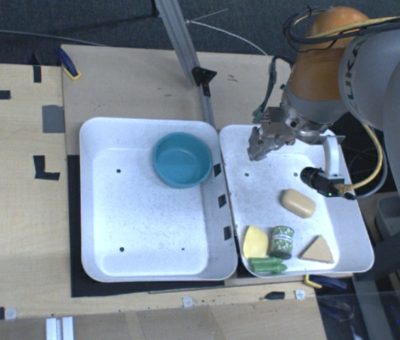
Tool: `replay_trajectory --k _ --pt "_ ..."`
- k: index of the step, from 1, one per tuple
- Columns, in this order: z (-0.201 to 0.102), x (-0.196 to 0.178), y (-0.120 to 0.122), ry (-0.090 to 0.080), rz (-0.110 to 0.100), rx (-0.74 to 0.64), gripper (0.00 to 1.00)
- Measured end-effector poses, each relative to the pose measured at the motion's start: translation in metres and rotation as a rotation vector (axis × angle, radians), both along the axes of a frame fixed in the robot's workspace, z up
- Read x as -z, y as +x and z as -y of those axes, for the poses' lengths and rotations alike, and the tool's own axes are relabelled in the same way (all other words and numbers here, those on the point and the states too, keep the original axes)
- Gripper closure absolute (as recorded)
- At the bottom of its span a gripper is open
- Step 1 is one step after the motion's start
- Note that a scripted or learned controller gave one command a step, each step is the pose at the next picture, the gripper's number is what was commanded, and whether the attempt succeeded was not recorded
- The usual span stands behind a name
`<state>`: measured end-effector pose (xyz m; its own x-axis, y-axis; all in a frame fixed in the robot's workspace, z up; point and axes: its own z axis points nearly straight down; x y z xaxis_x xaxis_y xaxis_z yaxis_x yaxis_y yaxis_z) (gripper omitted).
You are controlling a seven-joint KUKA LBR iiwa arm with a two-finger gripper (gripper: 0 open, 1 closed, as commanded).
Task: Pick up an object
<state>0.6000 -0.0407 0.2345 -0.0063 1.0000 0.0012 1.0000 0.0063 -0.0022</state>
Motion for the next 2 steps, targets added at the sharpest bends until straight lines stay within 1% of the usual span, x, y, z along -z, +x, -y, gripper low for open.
replay_trajectory --k 1,2 --pt "-0.048 0.004 0.002 0.000 0.000 0.000 1.00" --pt "-0.097 -0.004 -0.005 0.000 0.000 0.000 1.00"
